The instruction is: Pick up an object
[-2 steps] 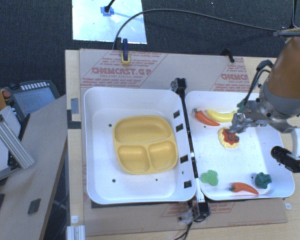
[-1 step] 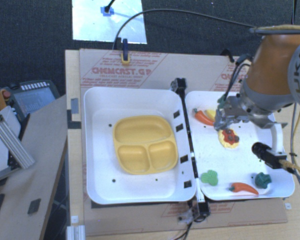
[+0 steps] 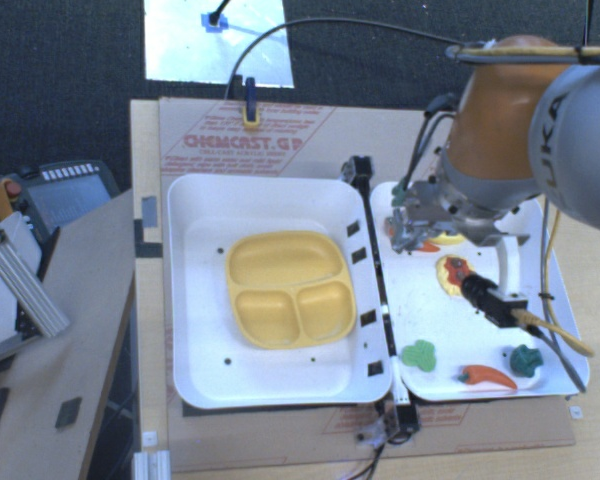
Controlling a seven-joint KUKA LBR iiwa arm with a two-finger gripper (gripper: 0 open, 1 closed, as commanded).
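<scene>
Arm [image 3: 525,118] reaches in from the right, wrist angled down over the right bin's [image 3: 480,393] upper-left corner. Gripper [image 3: 408,230] sits low near the bin floor — can't tell its state, too blurred. Red-orange piece [image 3: 448,237] just beside it. Yellow piece [image 3: 452,273], green piece [image 3: 418,355], carrot [image 3: 487,375] and teal piece [image 3: 525,359] lie further down the bin. Left bin [image 3: 195,268] holds a yellow tray [image 3: 288,288].

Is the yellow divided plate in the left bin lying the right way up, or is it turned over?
Right way up. The yellow plate shows its three hollow compartments facing the camera, flat on the left bin's floor.
</scene>
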